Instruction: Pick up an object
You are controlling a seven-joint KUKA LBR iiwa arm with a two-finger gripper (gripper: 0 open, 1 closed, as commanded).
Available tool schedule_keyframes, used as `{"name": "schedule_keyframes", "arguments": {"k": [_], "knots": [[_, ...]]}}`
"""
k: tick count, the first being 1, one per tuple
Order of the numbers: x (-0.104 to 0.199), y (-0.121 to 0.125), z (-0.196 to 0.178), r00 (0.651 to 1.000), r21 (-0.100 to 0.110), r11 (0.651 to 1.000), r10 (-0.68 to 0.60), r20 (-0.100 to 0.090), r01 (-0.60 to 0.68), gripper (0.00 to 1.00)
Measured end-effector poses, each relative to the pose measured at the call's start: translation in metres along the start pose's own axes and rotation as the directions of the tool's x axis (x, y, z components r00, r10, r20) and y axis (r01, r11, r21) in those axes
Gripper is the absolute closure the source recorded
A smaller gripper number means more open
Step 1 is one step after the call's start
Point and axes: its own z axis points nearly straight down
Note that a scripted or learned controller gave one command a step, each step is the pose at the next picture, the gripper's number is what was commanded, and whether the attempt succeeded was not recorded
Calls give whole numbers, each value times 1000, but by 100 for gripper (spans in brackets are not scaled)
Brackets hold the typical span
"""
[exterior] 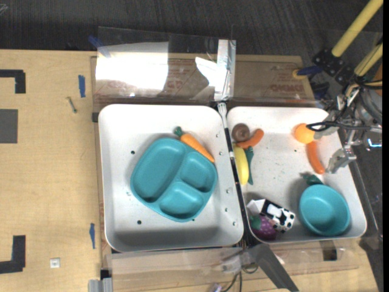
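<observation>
1. The gripper (338, 160) sits at the right bin's (276, 117) right edge, low over its wall; whether it is open or shut cannot be told, and nothing can be seen held in it.
2. Closest to it lies an orange carrot-like toy (314, 157), just beside an orange ball (302, 132), with a teal bowl (324, 208) near the front.
3. Along the dividing wall lie a yellow banana (242, 165), a brown-and-orange piece (247, 136), and at the front corner a black-and-white toy (277, 215) beside a purple one (264, 226).
4. The left bin (115, 224) holds a teal divided plate (174, 178) with a carrot (197, 146) on its rim.
5. The nearby orange toy looks light, stiff and smooth, likely slippery; a grasp across its narrow middle seems safest.
</observation>
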Motion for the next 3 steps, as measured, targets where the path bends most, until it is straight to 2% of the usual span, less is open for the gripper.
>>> {"name": "schedule_keyframes", "arguments": {"k": [1,2,3], "knots": [[70,-20,124,1000,2,1000,-19,6,19,0],[-15,37,132,998,0,998,-69,9,69,0],[39,59,131,952,4,952,-307,7,306,0]]}}
